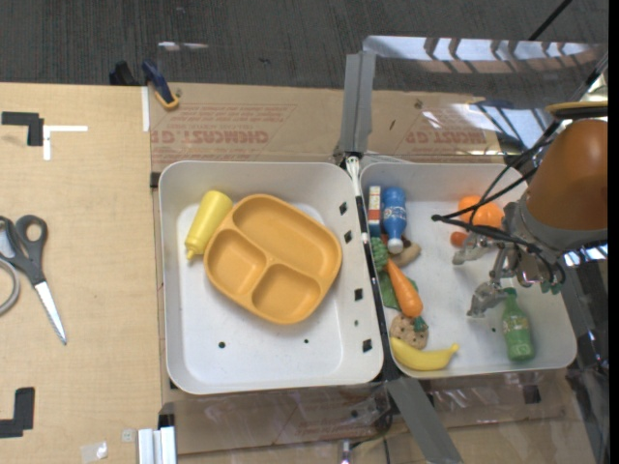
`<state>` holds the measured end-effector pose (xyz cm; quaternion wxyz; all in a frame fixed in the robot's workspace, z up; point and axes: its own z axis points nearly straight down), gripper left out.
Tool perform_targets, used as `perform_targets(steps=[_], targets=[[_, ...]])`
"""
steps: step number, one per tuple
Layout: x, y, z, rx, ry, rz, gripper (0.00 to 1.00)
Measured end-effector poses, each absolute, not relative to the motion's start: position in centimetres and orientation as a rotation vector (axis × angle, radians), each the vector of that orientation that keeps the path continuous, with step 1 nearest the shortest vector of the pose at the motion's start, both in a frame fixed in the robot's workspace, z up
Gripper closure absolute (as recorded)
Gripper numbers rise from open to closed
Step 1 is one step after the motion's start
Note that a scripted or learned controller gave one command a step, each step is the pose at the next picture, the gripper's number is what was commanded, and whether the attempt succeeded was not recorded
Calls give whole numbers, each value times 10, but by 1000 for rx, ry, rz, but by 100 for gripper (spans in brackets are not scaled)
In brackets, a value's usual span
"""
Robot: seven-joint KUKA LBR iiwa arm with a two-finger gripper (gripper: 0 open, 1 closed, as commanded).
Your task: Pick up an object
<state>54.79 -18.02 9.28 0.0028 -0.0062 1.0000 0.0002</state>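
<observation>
My pincer (491, 276) hangs spread wide and empty beside the green bottle (517, 330) near the right bin (551, 356) wall, so I fear it knocks the bottle aside.

I see everything in bright, even light; glare streaks the clear panel (484, 51) at upper right, soft shadows hug the bins (193, 356), and focus stays fairly sharp.
</observation>
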Motion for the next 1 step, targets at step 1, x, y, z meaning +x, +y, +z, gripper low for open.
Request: perform_targets(steps=[1], targets=[[509, -212, 93, -182, 3133, -1, 0]])
